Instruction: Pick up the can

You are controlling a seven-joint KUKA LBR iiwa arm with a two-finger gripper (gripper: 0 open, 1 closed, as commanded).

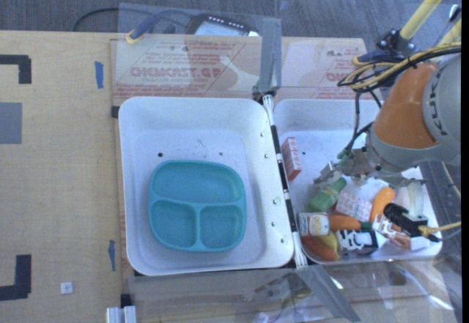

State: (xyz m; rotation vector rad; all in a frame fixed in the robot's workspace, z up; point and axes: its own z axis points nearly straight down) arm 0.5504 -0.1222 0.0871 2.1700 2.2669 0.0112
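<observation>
A: Camera view, quick pass. Gripper (343, 169) is low in the right bin (322, 115), view-right of the red box (292, 158). It's near the box, not touching.

B: Open or shut?

A: Can't tell, the tip is blurred into the clutter. No obj visibly held.

B: Can loc?

A: Can (314, 224) is my best guess: small cyl. w/ yellow-white label, below the red box in view and a bit view-right of it. Looks like it's on its side, not certain. Apart from the gripper.

B: Anything in the way?

A: Green item (326, 197), below and view-right of the red box, just above the can. Pink packet (355, 204) is further view-right of the box. Fruit pile (322, 247) is lower than the box again, touching or nearly touching the can.

B: Risks?

A: 1) Wrong pick: the green item is closer to the tip than the can, so a straight drop prob. lands on it. 2) Can is round and prob. lying down, so an off-centre close could roll or squirt it out. 3) It sits by the same bin wall as the red box, so there's little room on that side and the wall could block the close. 4) Tight neighbours, so it may drag or lift extras.

B: Progress?

A: Early, approach only. No grasp on the can yet.
</observation>
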